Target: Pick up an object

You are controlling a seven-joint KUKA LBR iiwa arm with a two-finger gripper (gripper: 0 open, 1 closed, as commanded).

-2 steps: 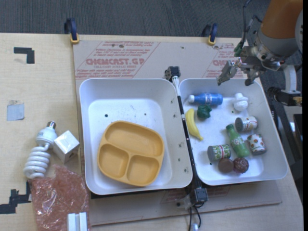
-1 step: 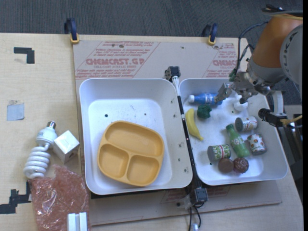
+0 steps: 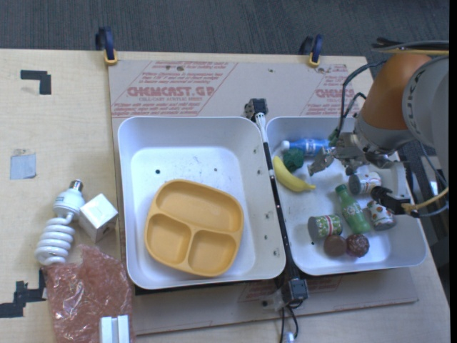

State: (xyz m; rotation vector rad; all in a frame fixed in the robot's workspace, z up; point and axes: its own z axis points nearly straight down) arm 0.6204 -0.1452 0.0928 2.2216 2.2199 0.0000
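- Nearest me, at six o'clock in the right bin (image 3: 410, 257), I see a small can (image 3: 326, 226) and two dark round fruits (image 3: 346, 246) bunched together, awkward to separate.
- The green bottle (image 3: 353, 209) lies near the middle, free on its sides, a fair target.
- The banana (image 3: 289, 176) rests at nine o'clock against the wall, so I'd avoid it.
- My gripper (image 3: 335, 154) hangs at eleven o'clock beside the blue bottle (image 3: 305, 147); nothing seems held, but I cannot tell how the jaws stand.
- The left bin (image 3: 136, 191) carries a yellow tray (image 3: 193, 227), kept apart.
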